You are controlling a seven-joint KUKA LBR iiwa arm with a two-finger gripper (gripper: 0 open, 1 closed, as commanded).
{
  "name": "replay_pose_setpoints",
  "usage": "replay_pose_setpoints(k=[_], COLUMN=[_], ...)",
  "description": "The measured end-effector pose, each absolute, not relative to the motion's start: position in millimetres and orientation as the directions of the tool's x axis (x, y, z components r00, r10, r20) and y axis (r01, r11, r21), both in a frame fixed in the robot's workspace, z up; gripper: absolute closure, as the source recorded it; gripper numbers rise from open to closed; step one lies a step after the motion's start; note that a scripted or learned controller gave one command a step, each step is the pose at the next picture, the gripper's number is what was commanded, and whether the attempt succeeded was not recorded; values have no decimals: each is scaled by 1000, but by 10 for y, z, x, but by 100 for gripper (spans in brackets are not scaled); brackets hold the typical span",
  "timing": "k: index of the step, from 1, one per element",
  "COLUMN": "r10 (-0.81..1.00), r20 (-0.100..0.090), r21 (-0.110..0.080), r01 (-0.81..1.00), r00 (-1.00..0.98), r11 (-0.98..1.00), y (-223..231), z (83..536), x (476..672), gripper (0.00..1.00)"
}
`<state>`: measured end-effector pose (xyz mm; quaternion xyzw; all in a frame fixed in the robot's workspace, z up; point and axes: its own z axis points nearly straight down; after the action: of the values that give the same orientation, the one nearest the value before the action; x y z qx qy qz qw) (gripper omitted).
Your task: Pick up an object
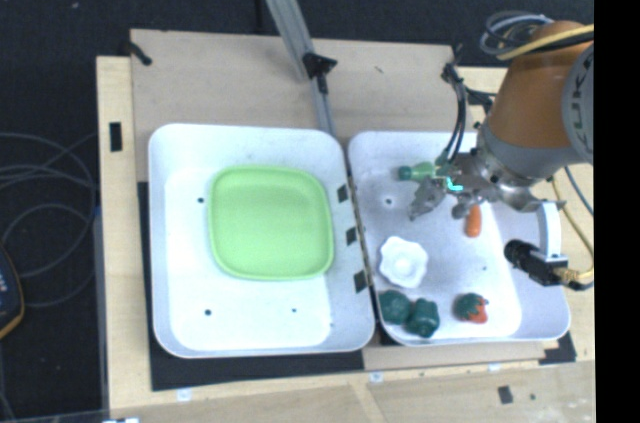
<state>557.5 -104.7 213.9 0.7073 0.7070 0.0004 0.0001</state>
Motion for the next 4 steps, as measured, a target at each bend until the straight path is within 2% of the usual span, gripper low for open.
replay_pose_setpoints(k=[1, 2, 3, 4], r10=[1000, 1000, 1000, 1000], r20=[0, 0, 0, 0], r21=[1, -4, -4, 2], r01=[1000, 1000, 1000, 1000], r00=[0, 1, 1, 2], r11=[0, -1, -1, -2], y=[-1047, -1032, -1037, -1041], z=[2139, 1585, 1062, 1192], x=[5575, 5659, 5649, 5663], gripper=[0, 0, 0, 100])
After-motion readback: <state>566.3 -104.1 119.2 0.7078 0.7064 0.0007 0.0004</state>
